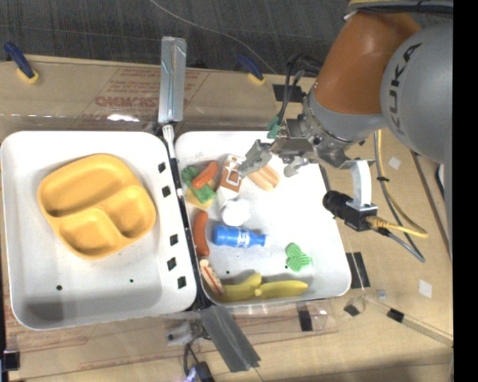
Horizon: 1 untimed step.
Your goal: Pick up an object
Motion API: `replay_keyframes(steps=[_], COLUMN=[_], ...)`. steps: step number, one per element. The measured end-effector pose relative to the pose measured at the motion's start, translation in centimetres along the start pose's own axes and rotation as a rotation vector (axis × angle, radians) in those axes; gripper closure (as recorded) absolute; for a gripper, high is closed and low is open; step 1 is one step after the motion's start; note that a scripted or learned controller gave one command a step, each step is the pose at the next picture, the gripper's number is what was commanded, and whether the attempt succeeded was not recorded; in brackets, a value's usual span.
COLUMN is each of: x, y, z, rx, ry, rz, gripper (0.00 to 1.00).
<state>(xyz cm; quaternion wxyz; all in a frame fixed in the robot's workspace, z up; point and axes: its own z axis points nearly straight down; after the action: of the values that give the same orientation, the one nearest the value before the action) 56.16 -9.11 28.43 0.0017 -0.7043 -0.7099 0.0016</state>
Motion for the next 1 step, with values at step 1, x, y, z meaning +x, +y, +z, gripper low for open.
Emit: replay_keyframes(steps=[1], x=[-2.50], y=[0.37], z=[-13.28], rx=[-0.013], ry=[-0.004], rz=[-0.114], gripper=[0.00])
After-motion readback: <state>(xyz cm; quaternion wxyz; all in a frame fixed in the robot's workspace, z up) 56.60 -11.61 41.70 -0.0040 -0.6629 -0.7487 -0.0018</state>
